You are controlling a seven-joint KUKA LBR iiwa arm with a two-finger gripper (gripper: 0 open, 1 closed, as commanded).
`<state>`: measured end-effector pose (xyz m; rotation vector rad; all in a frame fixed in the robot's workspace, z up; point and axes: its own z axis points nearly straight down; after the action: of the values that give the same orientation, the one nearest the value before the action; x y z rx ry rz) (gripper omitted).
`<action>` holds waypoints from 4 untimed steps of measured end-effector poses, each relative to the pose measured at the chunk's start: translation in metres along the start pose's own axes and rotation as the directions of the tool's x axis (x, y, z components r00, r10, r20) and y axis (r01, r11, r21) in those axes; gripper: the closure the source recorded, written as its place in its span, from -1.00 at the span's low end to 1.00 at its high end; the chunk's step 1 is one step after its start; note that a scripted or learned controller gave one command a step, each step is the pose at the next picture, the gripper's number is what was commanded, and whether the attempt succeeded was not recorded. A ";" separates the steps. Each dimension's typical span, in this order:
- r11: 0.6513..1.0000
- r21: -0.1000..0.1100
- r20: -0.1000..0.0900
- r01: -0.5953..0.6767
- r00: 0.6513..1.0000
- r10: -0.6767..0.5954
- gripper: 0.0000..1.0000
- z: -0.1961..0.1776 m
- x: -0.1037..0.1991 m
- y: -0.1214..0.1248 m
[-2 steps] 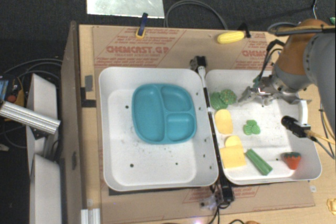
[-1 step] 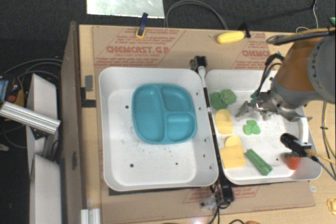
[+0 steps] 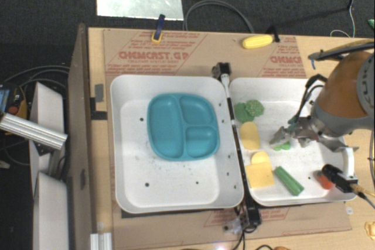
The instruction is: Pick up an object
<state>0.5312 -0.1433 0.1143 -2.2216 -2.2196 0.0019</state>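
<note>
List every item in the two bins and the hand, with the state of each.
blue plate: flat in left bin, nothing on it.
broccoli: lying in right bin, free.
yellow pieces: lying loose.
green stick: lying flat, untouched.
hand: low in right bin, over a small green piece.

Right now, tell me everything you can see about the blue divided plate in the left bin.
The blue divided plate is a rounded-square tray in teal blue, plastic by its look, with raised ridges splitting it into three compartments: one tall on the left, two smaller on the right. It lies flat and right way up near the middle of the left bin, slightly turned. Its compartments hold nothing, and only the bin floor touches it.
</note>
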 end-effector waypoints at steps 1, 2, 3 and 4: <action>1.000 0.000 -0.001 0.001 1.000 -0.001 -1.00 0.031 0.004 -0.046; 1.000 -0.007 0.001 0.007 1.000 -0.007 -1.00 0.026 0.007 0.004; 1.000 -0.011 0.004 0.007 1.000 -0.007 -1.00 0.028 -0.017 0.084; 1.000 -0.001 0.000 0.003 1.000 -0.003 -1.00 0.030 0.006 0.051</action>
<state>0.5822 -0.1378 0.0842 -2.2192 -2.2230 0.0002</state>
